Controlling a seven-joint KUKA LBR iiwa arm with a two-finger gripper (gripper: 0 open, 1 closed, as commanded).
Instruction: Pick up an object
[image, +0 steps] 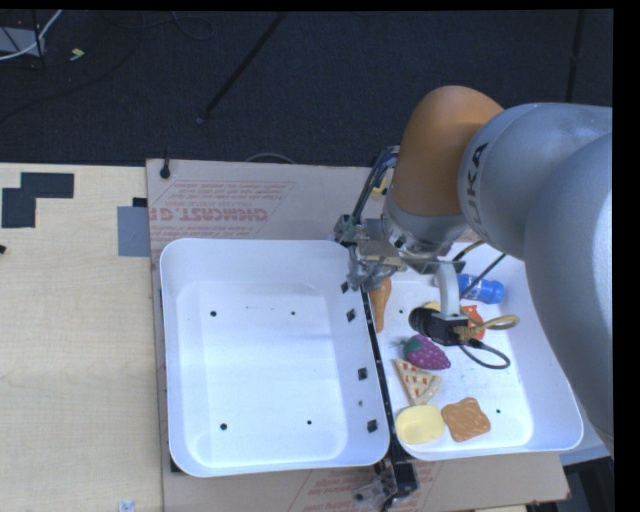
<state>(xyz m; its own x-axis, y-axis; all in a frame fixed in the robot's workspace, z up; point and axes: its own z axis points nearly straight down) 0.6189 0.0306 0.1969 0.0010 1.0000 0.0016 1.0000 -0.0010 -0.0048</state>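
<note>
Pointing its tip down toward the near rim, the orange cone (381, 302) hangs lengthwise below the gripper (374, 272), grip unclear

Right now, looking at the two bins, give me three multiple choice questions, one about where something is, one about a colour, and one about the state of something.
1. Which bin holds the toy food?
A. the left one
B. the right one
C. both

2. What colour is the grape bunch?
A. purple
B. green
C. white

3. How does the waffle slice lie?
A. flat on the bin floor
B. propped on the rim
C. on top of the toast

Answers:
1 B, the toys sit in the right bin, under the gripper.
2 A, the grape bunch is purple.
3 A, the waffle slice lies flat, apart from the toast and beside the yellow piece.
</note>
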